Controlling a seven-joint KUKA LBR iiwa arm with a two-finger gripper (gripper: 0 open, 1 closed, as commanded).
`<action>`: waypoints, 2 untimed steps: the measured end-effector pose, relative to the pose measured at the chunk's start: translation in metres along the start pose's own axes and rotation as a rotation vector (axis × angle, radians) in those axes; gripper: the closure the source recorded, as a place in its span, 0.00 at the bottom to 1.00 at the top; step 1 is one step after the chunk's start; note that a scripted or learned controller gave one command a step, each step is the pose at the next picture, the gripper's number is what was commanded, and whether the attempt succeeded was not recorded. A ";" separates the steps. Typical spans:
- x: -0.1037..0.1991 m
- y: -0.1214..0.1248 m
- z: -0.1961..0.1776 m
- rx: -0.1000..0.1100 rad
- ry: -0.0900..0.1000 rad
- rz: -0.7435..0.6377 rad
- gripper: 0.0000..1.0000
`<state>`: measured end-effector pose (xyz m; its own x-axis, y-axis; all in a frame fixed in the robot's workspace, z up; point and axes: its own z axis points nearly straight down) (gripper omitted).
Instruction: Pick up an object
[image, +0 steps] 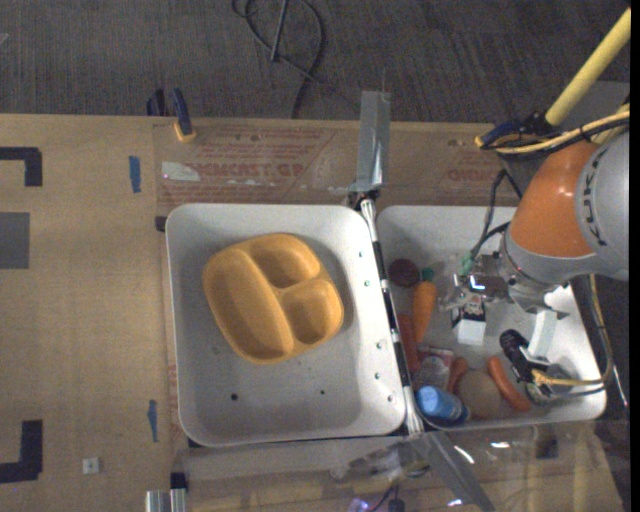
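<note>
From above, the counter (80, 330) bears two white bins. The left bin (200, 400) holds a yellow divided plate (272, 297). The right bin (590, 400) holds clutter: a carrot (424, 305), a brown disc (404, 271), a blue cap (432, 401), a potato (482, 393). The arm (570, 215) reaches over this bin, its end effector (477, 293) low just beside the carrot; whether it is apart or together I cannot tell.

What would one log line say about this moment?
arm: over right bin | gripper: above carrot | left bin: yellow tray
</note>
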<state>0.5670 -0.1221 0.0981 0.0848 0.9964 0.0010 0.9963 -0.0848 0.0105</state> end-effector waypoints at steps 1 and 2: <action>0.072 0.022 -0.086 0.010 -0.001 0.124 1.00; 0.072 0.021 -0.086 0.011 -0.002 0.123 0.00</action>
<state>0.5936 -0.0521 0.1846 0.2066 0.9784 -0.0002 0.9784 -0.2066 -0.0001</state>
